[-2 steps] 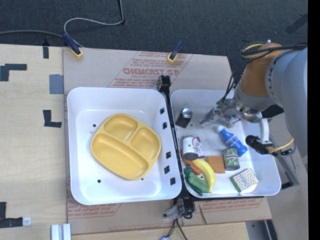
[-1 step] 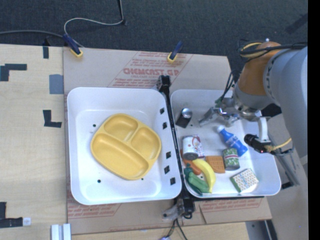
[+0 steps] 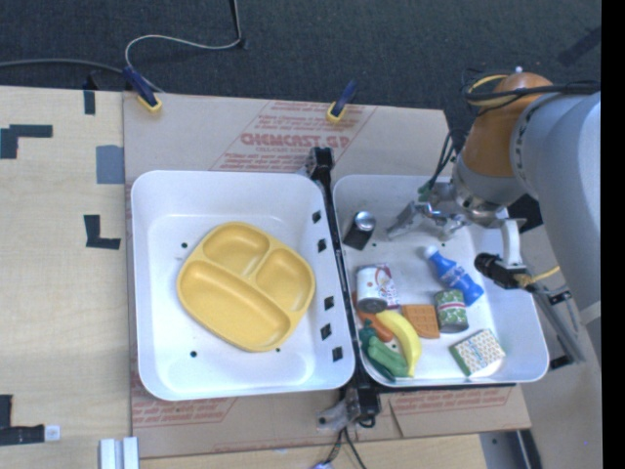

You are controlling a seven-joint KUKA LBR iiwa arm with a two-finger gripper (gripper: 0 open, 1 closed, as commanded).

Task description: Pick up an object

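My gripper (image 3: 426, 223) hangs over the back of the right bin (image 3: 532, 335), its fingers spread open with nothing between them. A small black can (image 3: 363, 228) lies just left of it. A blue bottle (image 3: 453, 273) lies just in front of it, apart from the fingers. Nearer the front are a white and red can (image 3: 372, 286), a green can (image 3: 451, 311), a banana (image 3: 403, 336), an orange cracker-like square (image 3: 421, 319), a green vegetable (image 3: 384, 355) and a patterned box (image 3: 478, 352).
The left bin (image 3: 161, 262) holds a yellow divided plate (image 3: 246, 284). A black clip (image 3: 319, 161) sits where the bins meet at the back. The grey arm with its orange band (image 3: 498, 135) comes in from the right. Cardboard lies under both bins.
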